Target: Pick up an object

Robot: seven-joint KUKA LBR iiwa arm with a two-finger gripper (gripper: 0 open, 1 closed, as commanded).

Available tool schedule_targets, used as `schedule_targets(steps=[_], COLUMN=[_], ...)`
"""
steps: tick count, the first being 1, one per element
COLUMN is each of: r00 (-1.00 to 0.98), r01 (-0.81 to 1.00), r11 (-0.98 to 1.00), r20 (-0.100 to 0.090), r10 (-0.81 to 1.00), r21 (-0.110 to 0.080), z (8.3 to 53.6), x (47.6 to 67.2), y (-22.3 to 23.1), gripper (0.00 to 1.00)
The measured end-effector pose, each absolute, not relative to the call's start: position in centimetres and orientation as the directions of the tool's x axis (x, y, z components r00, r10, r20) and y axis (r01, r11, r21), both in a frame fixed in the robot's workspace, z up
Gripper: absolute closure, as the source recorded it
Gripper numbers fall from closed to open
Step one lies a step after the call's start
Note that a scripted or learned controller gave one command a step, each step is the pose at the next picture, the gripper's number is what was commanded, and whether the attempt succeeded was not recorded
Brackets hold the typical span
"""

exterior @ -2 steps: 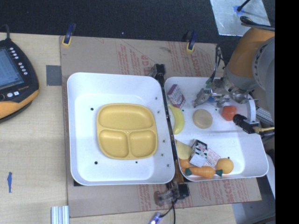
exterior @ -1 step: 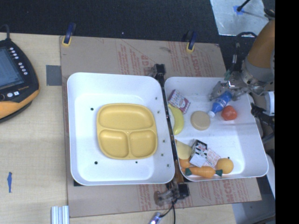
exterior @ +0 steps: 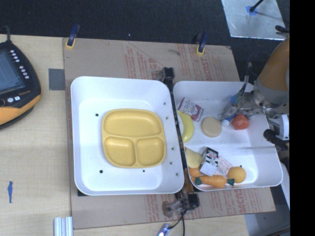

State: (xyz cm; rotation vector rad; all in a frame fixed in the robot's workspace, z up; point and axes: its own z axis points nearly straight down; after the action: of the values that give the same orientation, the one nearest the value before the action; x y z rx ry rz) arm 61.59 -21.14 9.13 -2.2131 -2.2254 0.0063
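Your gripper [exterior: 235, 111] sits low at the right bin's [exterior: 261, 146] far edge, beside the red tomato [exterior: 240, 122]; its grip state can't be read.

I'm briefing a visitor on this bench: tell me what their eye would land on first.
First the yellow divided plate, alone in the middle of the left bin. Next the clutter in the right bin: a red tomato-like item at the arm's hand, a beige disc beside it, and a carrot with a small orange fruit along the near wall.
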Motion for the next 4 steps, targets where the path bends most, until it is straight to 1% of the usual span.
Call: schedule_targets(steps=[1,2,3,4], r00=[-0.005,-0.003,-0.006,-0.006], r01=[1.000,1.000,1.000,1.000], r11=[0.005,0.003,0.006,0.006], r20=[0.000,0.000,0.000,-0.001], r10=[1.000,1.000,1.000,1.000], r21=[-0.002,0.000,-0.005,-0.005], z=[9.2,17.8,10.2,9.1], x=[65.7,65.7,65.6,61.0], y=[-17.4,-21.2,-21.1,-21.2], gripper=[0.00,0.00,0.00,0.00])
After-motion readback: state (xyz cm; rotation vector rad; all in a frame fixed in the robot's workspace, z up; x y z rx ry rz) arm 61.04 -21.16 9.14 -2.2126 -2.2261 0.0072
